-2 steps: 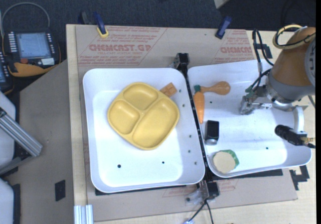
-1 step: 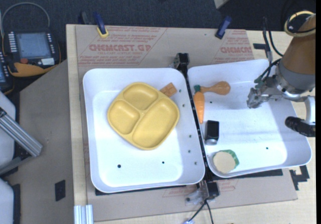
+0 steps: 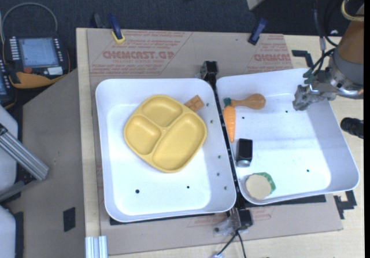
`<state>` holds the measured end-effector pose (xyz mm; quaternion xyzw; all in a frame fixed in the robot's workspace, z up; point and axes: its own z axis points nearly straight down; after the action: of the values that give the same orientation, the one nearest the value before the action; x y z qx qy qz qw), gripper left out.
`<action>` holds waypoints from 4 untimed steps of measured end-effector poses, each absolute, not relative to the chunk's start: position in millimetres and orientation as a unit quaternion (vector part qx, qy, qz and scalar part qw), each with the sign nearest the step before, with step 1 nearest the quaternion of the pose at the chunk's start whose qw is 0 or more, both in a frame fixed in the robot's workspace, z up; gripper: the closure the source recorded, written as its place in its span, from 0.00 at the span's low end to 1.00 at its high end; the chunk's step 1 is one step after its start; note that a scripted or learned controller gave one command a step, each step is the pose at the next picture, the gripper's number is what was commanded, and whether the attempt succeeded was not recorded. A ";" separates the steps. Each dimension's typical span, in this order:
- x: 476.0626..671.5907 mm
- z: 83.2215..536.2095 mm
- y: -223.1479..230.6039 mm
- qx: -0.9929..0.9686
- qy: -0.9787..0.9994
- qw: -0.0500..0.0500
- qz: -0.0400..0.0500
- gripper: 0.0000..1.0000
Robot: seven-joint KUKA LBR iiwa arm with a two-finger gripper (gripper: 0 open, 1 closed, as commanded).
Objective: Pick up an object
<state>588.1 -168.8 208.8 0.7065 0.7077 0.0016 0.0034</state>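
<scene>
My gripper [image 3: 302, 100] hangs over the far right part of the right bin [image 3: 306, 153], with nothing seen between its fingers. In that bin lie a tan wooden pear-shaped piece [image 3: 250, 101] near the back left, an orange carrot [image 3: 230, 123] along the left wall, a small black block [image 3: 244, 151] below it, and a round beige disc with a green rim [image 3: 258, 185] at the front left corner. The gripper stands well to the right of the tan piece.
The left bin [image 3: 162, 193] holds a yellow divided plate [image 3: 165, 133] and a small brown block [image 3: 195, 103] at the plate's back edge. A black clamp [image 3: 209, 69] sits between the bins at the back. The bench is cardboard-covered.
</scene>
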 end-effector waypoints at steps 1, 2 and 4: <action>589.5 255.4 -169.1 0.707 0.708 0.003 0.001 1.00; 582.8 253.8 -121.4 0.705 0.709 -0.001 0.001 1.00; 583.3 230.3 -6.8 0.705 0.709 -0.002 0.000 1.00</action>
<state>583.3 -6.8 230.3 0.7048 0.7094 -0.0002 -0.0023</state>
